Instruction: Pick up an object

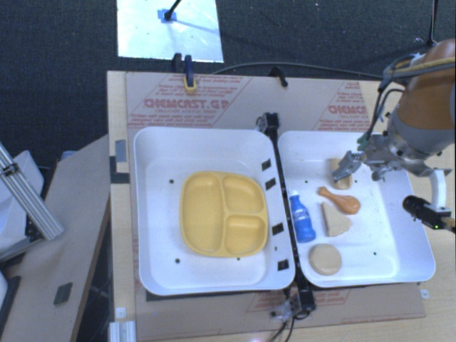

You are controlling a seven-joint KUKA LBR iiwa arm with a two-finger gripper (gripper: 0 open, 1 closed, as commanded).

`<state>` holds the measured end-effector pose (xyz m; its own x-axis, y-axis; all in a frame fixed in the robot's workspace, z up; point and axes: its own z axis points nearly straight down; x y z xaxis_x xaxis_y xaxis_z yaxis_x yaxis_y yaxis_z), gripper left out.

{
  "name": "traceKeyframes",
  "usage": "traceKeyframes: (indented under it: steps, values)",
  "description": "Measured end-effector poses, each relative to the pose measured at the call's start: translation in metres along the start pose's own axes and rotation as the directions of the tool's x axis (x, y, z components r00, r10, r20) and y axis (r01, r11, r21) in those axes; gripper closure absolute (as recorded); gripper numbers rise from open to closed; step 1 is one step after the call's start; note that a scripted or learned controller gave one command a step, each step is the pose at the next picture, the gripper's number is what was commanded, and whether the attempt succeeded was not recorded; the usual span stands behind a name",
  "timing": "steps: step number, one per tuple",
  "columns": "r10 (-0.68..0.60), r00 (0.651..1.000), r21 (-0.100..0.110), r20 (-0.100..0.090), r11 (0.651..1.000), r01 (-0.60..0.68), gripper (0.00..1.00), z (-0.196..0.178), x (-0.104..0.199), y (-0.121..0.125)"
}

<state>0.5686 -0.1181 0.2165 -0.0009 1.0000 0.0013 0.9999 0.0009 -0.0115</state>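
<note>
My jaws sit low over the far part of the right bin, reaching in from the right. Whether they stand wide or narrow, I cannot tell; the tips merge with what lies beneath them.

Directly under the jaws, partly covered by them: a small tan bread piece. Contact cannot be confirmed.

Just on the near side of the jaws: an orange drumstick, lying flat, thick end toward the right.

Nearer again, just beside the drumstick: a pale wedge of cheese, flat on the bin floor.

To the left of the wedge, against the bin's left wall: a blue bottle with a white cap, lying on its side, cap pointing away toward the far edge.

Nearest the bin's front rim: a round beige biscuit, apart from the wedge.

Well to the left of the jaws, across the divide: the left bin, holding a yellow divided plate with three compartments, set flat near its centre.

Both bins rest on a table covered with printed cardboard.
</note>
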Motion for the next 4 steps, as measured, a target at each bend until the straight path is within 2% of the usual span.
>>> traceKeyframes:
  steps: [1, 3, 4]
  values:
    - [-0.002, 1.0, -0.012, 0.001, 1.0, 0.002, 0.0, -0.007, 0.0, 0.002]
    - [-0.001, 1.0, -0.013, 0.001, 1.0, 0.001, 0.0, 0.109, -0.01, 0.002]
    - [-0.001, 1.0, -0.012, 0.001, 1.0, 0.001, 0.0, 0.132, -0.01, 0.003]
